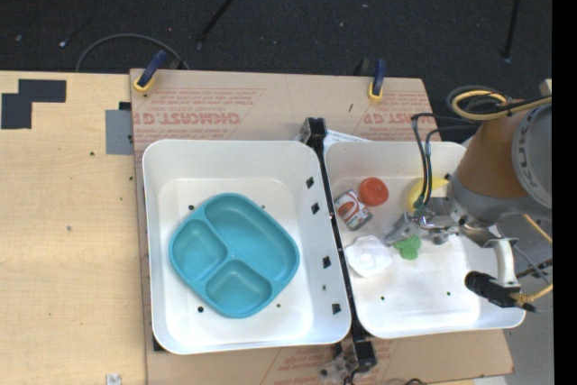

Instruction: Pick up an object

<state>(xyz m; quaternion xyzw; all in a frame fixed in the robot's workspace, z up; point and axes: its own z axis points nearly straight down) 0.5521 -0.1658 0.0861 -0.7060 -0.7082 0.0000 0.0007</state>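
Note:
In the right bin point(433, 311) my gripper point(407, 232) hangs low near the middle, reaching in from the right. A small green object point(409, 249) lies right under its tip, partly covered by it. A yellow object point(422, 191) sits just behind the gripper, half hidden by the wrist and a cable. To the left lie a round orange-red object point(373, 191), a small red and white can point(352, 210) and a white cup-like piece point(368, 256).
The left bin point(171, 320) holds a teal divided plate point(234, 254). A black divider point(329, 239) runs between the bins. The arm's grey and orange body point(500, 167) looms over the right bin's right side. Cables point(424, 158) hang by the wrist.

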